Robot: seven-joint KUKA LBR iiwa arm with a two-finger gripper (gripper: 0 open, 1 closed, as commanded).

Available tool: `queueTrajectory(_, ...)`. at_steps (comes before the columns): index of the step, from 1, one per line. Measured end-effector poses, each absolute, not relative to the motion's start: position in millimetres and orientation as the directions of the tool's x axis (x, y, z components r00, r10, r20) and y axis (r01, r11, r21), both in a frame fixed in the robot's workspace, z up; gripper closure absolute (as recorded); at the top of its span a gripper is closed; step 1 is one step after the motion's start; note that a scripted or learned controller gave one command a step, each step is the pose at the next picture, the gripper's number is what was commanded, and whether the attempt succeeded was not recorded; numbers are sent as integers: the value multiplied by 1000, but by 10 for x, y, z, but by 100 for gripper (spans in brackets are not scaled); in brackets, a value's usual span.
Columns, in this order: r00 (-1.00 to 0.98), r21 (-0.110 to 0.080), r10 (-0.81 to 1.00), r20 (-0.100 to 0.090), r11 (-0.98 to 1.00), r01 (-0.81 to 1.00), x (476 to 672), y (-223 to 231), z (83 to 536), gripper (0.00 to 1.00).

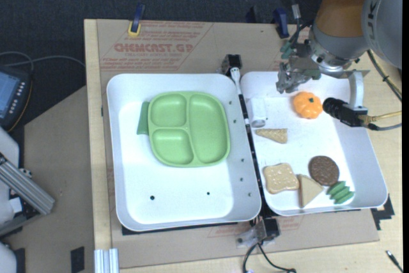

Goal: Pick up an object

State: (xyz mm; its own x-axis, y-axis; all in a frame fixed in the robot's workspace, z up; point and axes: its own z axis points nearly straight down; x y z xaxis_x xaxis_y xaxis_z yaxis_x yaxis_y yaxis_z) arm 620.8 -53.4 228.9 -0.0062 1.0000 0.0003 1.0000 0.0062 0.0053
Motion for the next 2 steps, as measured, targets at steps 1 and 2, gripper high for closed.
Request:
queueTrajectory(1,1,-1,1000,0,-1,1000,6100,-574,2352,100)
queueTrajectory(2,-1,-5,1000,0,1,1000,6097,-489,2171,100)
